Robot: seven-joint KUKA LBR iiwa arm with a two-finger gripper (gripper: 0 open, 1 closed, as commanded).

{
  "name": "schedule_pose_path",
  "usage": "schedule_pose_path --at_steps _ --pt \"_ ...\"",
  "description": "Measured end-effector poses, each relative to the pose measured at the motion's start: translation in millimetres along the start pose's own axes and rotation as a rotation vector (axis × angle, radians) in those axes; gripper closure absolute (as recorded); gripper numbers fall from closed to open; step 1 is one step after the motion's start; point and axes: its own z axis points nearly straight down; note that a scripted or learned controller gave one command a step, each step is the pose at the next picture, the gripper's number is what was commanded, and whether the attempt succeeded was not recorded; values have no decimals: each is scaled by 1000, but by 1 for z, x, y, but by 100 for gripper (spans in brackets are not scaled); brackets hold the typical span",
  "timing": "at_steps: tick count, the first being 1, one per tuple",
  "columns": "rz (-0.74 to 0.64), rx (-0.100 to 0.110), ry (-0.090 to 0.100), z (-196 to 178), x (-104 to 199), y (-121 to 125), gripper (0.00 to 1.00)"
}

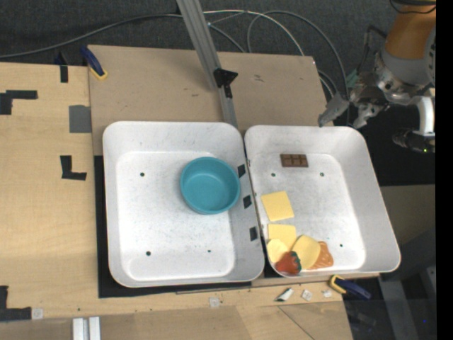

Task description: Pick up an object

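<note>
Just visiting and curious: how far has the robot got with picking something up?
Nothing looks picked yet. The claw sits outside the right bin's far corner, with nothing seen in it. The blue bowl lies in the left bin; the yellow slices and brown piece lie in the right. The whole pick remains.

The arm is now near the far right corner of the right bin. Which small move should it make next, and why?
Probably move the tool toward the camera over the right bin. The tool hangs outside that bin's far right corner, holding nothing. The nearest small thing, the brown bar, lies flat and alone; the yellow pieces crowd the near left corner.
</note>
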Motion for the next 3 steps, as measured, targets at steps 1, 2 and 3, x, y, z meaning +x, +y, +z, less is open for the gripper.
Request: schedule_pose_path --at_steps 1,2,3 --pt "0 1 0 0 0 0 0" --pt "1 5 1 46 -4 -4 0" --pt "0 5 1 93 -2 -13 0"
